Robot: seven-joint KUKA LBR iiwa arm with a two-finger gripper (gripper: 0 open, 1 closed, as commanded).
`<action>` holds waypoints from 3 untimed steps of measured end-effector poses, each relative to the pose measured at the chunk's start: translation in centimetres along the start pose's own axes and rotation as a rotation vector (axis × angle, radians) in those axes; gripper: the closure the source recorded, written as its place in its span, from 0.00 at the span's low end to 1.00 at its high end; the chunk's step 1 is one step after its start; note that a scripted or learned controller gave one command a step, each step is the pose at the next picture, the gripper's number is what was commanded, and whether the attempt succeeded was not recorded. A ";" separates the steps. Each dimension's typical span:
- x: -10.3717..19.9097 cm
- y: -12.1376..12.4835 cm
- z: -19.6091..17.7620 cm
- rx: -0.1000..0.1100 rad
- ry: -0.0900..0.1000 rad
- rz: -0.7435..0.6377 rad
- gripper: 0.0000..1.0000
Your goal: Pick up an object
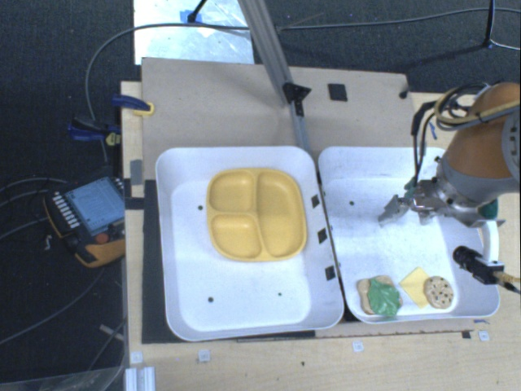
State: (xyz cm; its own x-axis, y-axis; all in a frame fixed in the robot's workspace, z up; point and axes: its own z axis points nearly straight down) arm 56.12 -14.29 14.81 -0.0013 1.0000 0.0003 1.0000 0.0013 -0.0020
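A: Objects for picking sit along the near edge of the right bin [358,165]: a green leafy piece [384,298] on a tan slice at left, a yellow wedge [414,286] in the middle, a round speckled cookie [439,292] at right. The wedge and cookie touch or nearly so.

B: Gripper?

A: Gripper [396,208] is over the right bin's middle, farther back than the three items and well apart from them. It points left. The fingers look slightly parted with nothing between them, though they are small and dark here, so I would not swear to the gap.

B: Arm?

A: Arm [484,149] comes in from the right, orange band above the wrist, cables looped over it.

B: Left bin?

A: Left bin [183,300] holds a yellow divided plate [256,213], three compartments, lying flat toward the far side. The bins sit side by side, rims just beside each other.
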 end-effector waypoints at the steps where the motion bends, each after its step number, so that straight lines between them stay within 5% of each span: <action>1: 0.2 -0.8 6.0 0.001 0.001 0.000 0.00; 2: 0.1 -0.6 4.6 -0.005 -0.001 0.000 1.00; 3: -0.6 -0.5 -0.1 -0.008 -0.002 0.001 1.00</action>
State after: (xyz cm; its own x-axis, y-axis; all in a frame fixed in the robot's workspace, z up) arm 55.67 -14.93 14.87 -0.0001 1.0000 -0.0018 1.0000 0.0001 0.0057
